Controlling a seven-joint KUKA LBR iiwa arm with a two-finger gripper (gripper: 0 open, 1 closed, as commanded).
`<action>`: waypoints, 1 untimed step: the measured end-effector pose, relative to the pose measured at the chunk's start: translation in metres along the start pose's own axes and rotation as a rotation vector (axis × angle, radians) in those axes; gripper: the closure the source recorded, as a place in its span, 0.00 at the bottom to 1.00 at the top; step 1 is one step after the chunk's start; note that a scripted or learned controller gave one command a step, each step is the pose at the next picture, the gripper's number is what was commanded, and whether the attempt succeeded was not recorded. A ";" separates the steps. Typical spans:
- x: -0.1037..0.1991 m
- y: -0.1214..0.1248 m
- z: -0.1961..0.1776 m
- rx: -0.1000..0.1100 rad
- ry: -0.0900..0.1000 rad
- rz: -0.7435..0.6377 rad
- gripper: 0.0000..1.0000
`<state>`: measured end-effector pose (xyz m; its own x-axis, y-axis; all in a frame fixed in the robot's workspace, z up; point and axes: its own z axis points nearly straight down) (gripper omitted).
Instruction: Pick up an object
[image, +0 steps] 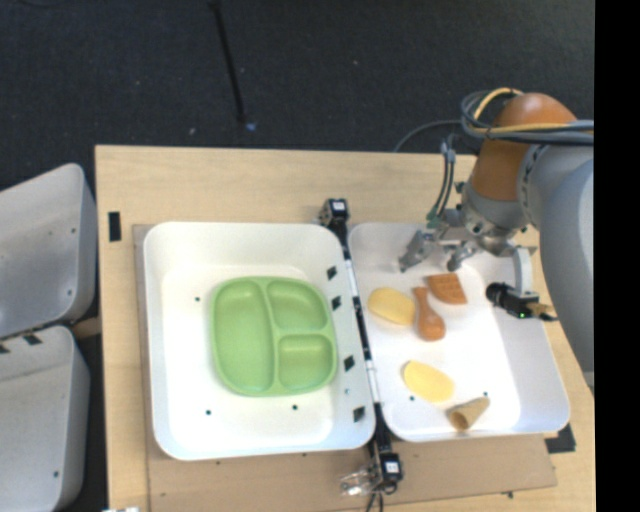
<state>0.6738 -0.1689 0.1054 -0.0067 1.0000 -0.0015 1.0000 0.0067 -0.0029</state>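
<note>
My gripper (435, 257) hangs over the far part of the right bin (530, 375), its two grey fingers spread open with nothing between them. Just in front of it lie an orange wedge-shaped piece (448, 289) and a brown drumstick (430, 316). A pale yellow oval piece (391, 306) rests left of the drumstick. Nearer the front sit a second yellow oval (428, 381) and a small tan cone (468, 412).
The left bin (175, 420) holds a green divided plate (272, 335). A raised divider with black clips (352, 320) separates the two bins. The arm's grey body and orange band (510, 150) stand at the right bin's far right.
</note>
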 end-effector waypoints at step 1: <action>-0.001 0.001 -0.015 -0.006 -0.004 -0.002 1.00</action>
<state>0.6753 -0.1701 0.1201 -0.0090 0.9999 -0.0053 1.0000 0.0090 0.0034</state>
